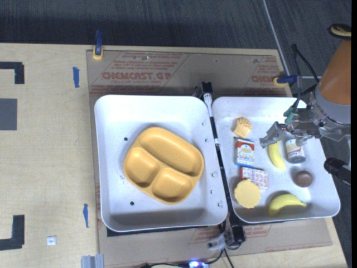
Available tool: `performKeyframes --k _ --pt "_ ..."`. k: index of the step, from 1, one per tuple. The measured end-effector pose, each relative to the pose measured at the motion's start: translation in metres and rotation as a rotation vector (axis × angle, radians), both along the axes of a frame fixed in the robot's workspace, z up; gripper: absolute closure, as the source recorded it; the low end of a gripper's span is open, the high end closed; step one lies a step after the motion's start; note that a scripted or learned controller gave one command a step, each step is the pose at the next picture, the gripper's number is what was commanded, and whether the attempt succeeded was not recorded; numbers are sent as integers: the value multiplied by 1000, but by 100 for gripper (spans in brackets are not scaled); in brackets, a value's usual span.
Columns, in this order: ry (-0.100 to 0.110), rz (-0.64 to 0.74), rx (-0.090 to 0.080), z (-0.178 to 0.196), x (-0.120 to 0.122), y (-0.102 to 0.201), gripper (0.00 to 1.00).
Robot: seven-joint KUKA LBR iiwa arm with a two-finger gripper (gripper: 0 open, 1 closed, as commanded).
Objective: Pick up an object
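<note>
the arm (pixel 337 80) comes in from the right edge of the bench, and most of its body is cut off there; one sees the orange band and the grey wrist. the gripper (pixel 281 132) hangs over the right bin (pixel 223 108), near the middle of its right half, with metal parts pointing to the left. how wide the tool stands cannot be told, because the metal parts mix with the things under them. just below the gripper there is a small jar (pixel 295 151) with a label, partly covered, and beside it a yellow banana (pixel 276 155) which lies upright along the bin; whether the gripper touches either one is not clear. a brown round thing (pixel 303 178) sits near the right wall. a second banana (pixel 286 203) lies by the front right corner. a round yellow disc (pixel 247 194) is at the front left corner, with a red and white packet (pixel 255 176) touching it above, then a small box (pixel 244 152), then a yellow corn-like piece (pixel 242 127) toward the back. the left bin (pixel 106 113) carries a yellow tray (pixel 163 164) with three compartments, in its middle.
</note>
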State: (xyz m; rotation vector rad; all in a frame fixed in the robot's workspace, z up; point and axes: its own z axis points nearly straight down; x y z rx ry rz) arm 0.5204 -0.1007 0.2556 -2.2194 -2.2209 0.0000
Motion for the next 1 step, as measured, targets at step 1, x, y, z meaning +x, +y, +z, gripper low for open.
performKeyframes --k 1 --pt "-4 -1 -1 -170 5 -3 0"
